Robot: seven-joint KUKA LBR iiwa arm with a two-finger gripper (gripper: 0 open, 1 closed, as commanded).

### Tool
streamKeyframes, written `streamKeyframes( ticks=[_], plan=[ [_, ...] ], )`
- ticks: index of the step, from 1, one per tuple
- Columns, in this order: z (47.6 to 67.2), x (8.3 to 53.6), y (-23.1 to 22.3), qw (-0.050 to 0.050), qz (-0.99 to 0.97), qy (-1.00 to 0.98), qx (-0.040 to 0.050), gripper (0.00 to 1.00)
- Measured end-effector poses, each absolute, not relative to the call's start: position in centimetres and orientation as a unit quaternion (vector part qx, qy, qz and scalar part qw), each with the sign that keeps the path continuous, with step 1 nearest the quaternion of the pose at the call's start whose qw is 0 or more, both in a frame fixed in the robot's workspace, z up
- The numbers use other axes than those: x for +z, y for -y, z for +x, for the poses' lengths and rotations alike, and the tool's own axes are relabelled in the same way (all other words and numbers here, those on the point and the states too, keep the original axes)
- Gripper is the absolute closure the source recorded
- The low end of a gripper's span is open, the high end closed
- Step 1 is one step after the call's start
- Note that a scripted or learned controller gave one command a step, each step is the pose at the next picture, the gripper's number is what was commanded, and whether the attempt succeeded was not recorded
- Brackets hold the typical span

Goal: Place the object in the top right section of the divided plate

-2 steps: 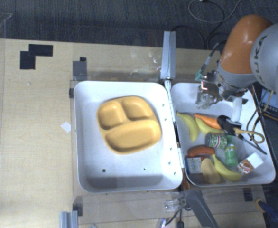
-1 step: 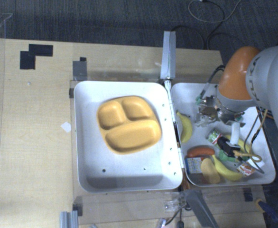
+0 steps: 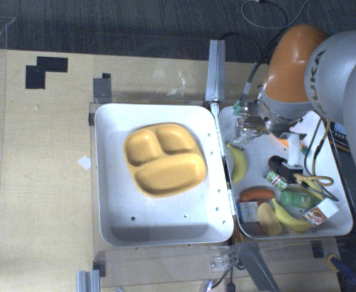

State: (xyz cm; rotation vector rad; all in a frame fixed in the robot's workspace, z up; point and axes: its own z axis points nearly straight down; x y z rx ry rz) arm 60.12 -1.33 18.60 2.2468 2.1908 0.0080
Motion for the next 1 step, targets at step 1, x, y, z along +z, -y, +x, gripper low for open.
streamKeyframes(
  ticks=[1],
  plan=[
    [61.10,18.54,-4.05,0.001,0.652,-0.759,0.0021,1.00]
  ],
)
